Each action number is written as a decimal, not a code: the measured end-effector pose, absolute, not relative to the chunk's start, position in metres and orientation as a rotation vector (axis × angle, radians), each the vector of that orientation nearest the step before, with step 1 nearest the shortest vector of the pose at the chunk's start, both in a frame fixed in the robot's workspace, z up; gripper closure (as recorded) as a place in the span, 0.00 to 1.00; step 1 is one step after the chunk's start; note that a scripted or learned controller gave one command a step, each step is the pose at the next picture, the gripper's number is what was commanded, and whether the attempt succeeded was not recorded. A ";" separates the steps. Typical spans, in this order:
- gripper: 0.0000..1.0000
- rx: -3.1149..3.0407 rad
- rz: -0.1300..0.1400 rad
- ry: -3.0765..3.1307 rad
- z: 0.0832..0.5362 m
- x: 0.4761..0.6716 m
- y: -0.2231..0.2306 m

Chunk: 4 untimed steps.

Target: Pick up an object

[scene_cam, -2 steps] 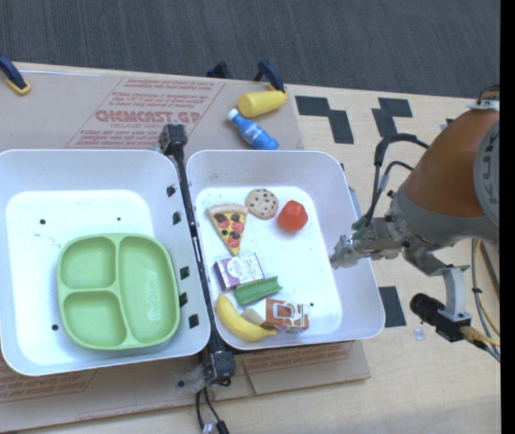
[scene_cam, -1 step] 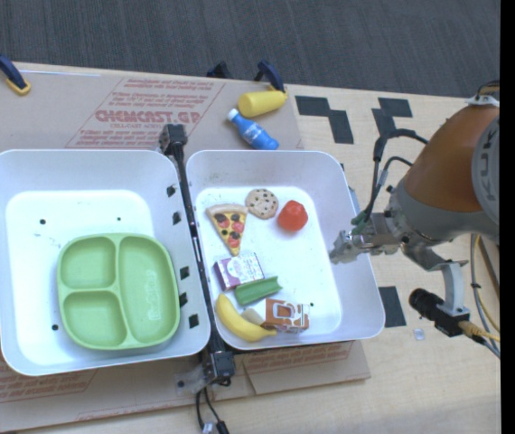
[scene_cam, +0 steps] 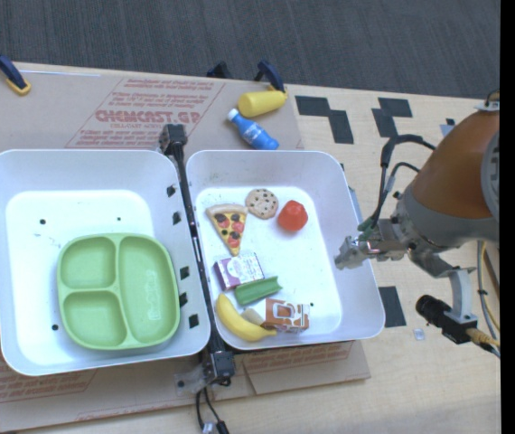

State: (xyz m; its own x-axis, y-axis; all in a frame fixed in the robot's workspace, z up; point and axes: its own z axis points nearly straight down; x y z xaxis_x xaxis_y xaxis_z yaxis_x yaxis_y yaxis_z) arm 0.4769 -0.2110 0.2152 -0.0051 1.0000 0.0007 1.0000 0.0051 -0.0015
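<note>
The right bin holds several toy foods: a pizza slice, a cookie, a red tomato, a purple carton, a green piece, a banana and an orange-and-white packet. My gripper hangs over the bin's right wall, to the right of the tomato and apart from every item. Nothing shows between its tips.
A green divided plate lies in the left bin. Beyond the bins, on the cardboard, rest a yellow bottle and a blue bottle. The orange-banded arm fills the bench to the right.
</note>
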 end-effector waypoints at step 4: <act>1.00 -2.213 0.002 -2.228 0.197 0.503 -0.211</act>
State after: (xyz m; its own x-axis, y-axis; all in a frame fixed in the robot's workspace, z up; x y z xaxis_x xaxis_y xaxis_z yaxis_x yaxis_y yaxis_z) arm 0.5031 -0.2110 0.1974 -0.0066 1.0000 -0.0003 1.0000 0.0066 -0.0016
